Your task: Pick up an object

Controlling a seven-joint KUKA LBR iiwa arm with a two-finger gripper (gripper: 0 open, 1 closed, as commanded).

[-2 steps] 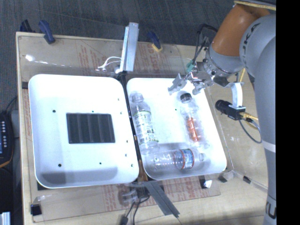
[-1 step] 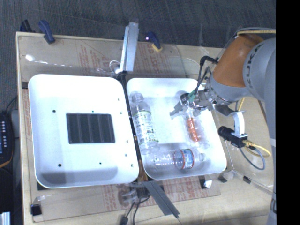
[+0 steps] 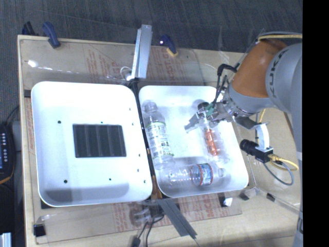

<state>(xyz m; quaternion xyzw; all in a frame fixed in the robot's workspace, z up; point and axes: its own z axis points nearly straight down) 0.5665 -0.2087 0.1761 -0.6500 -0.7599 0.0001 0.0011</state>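
Nearest the camera, a clear bottle (image 3: 193,174) with a blue-red label lies on its side along the right bin's (image 3: 175,94) front wall. Just behind it on the left, a second clear bottle (image 3: 156,133) lies lengthwise beside the wall next to the left bin (image 3: 46,102). To the right, an orange bottle (image 3: 212,141) lies near the right wall. Above its top end hangs the end effector (image 3: 202,116), low over the bin; whether it's open or gripping anything, can't tell. The left bin has a dark panel (image 3: 99,140) on its floor. Blue clamps (image 3: 50,34) sit on the counter's (image 3: 77,55) far edge.
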